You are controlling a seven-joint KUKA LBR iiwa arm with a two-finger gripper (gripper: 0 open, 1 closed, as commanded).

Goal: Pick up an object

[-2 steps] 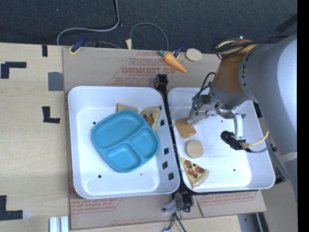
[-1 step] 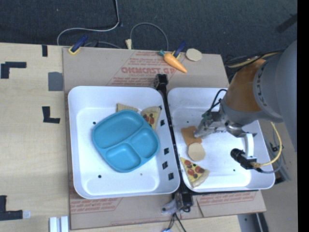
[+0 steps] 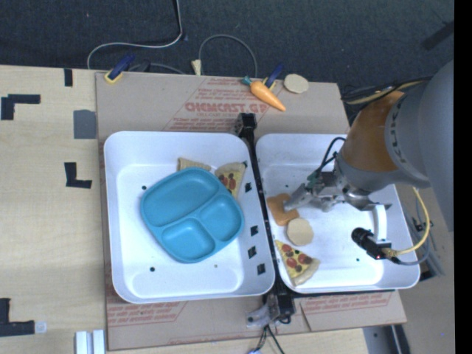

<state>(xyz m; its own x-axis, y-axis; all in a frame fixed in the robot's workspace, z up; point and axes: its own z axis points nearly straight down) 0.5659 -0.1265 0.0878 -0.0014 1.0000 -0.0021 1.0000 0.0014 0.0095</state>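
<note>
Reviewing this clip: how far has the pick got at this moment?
Approach looks done: the gripper is low in the right bin, at the orange-brown toy piece. In hand: nothing visibly between its fingers. Left: grasp and lift; the round beige piece and pizza slice lie on the bin floor.

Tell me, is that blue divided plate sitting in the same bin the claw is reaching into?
No. The blue plate lies in the left bin, while the claw is down in the right bin beside the toy food.
</note>
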